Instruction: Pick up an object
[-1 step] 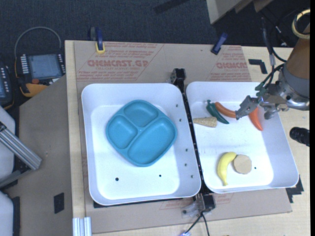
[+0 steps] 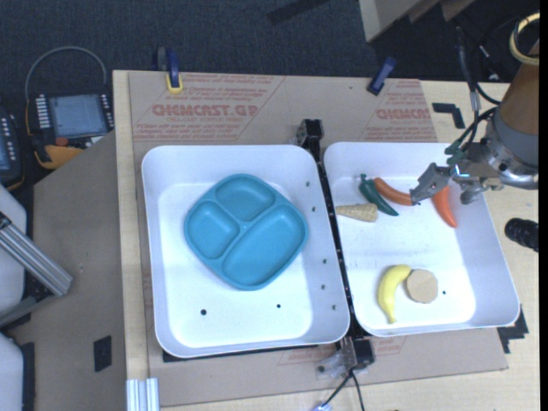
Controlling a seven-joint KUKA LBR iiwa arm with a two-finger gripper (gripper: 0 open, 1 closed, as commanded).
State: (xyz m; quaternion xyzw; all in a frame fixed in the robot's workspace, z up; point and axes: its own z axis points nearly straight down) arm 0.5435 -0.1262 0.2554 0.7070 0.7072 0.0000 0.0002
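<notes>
- Down at the front of the right white bin point(image 2: 488, 255), a yellow plastic banana point(image 2: 391, 290) curves upright, touching a round tan cookie-like disc point(image 2: 421, 286) on its right.
- Further back, a pale corn cob point(image 2: 357, 213) lies near the bin's left wall.
- Just behind it, an orange pepper with a dark green stem point(image 2: 383, 193) lies slanted.
- An orange carrot-shaped piece point(image 2: 445, 206) lies slanted near the right side.
- The grey gripper point(image 2: 452, 185) hovers over the back of this bin, between the pepper and the carrot piece, fingers spread apart, nothing between them.
- Over in the left white bin point(image 2: 171, 187), a blue three-compartment plastic plate point(image 2: 246, 230) lies flat in the middle.
- Both bins sit on the cardboard-covered desk point(image 2: 257, 110).
</notes>
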